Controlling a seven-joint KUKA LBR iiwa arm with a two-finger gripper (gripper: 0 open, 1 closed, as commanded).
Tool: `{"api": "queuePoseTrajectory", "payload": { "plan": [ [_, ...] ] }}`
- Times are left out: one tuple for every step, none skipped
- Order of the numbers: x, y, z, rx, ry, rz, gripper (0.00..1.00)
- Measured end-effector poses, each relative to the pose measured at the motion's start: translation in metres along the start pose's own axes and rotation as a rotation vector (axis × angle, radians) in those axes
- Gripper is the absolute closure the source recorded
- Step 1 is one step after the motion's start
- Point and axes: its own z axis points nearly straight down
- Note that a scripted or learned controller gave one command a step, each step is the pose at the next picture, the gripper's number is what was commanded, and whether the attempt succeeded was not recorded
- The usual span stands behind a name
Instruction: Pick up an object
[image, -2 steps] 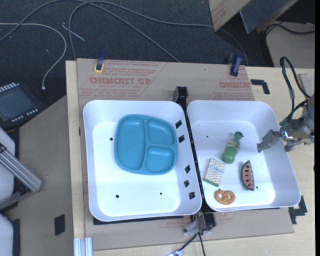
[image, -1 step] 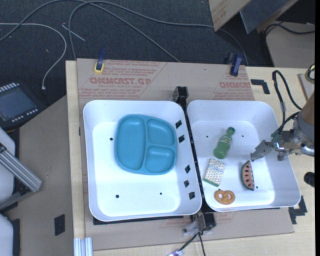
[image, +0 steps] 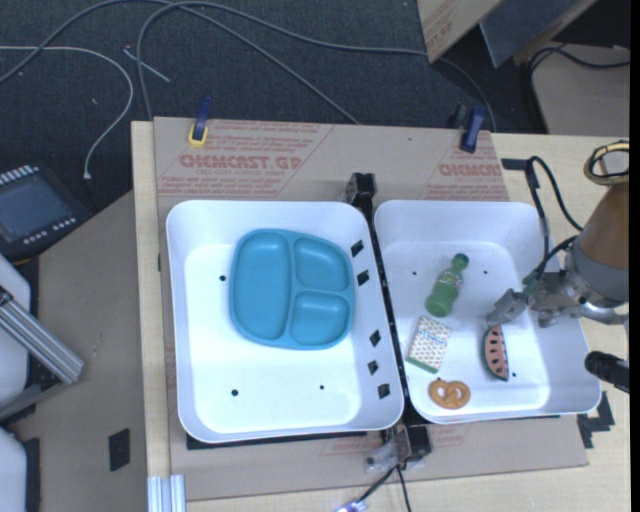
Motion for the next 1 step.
{"api": "queuePoseTrajectory", "payload": {
  "plan": [
    [0.0008, -0.0006, 0.0425, 0.004, 0.002, 0.000, 0.00]
  ]
}}
